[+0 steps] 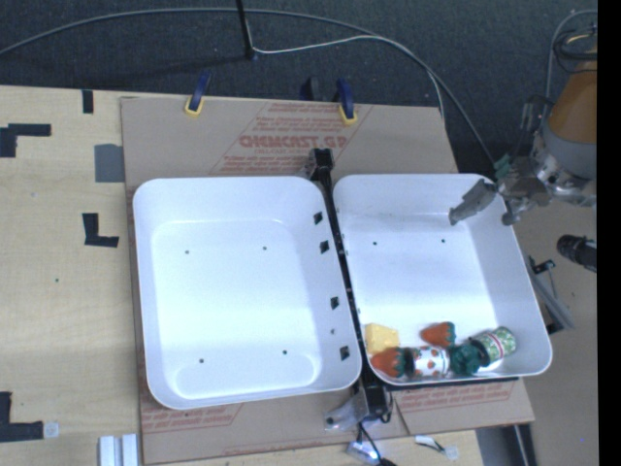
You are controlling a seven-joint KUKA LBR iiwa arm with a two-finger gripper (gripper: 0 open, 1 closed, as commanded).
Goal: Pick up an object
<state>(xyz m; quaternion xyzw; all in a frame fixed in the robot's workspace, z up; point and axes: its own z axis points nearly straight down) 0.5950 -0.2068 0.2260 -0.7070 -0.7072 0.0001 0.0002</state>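
We were at the approach step: our tool (488, 202) hung spread open, holding nothing, over the right bin's (505, 260) far rim. The objects (441, 349) lay clustered along its near wall; next came reaching down there.

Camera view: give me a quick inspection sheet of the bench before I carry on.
Surface: cardboard sheet on a wooden bench, held by two clamps at the far edge; black tape marks at the left.
Job's things: left bin; right bin with small objects bunched along its near wall, among them a yellow piece, orange pieces and a can.
Clutter: nothing seen outside the bins.
Gripper: gripper over the right bin's far right corner, nothing between its fingers.
Cables: one cable arcs across the floor behind the bench.
Surroundings: dark carpet beyond the bench.
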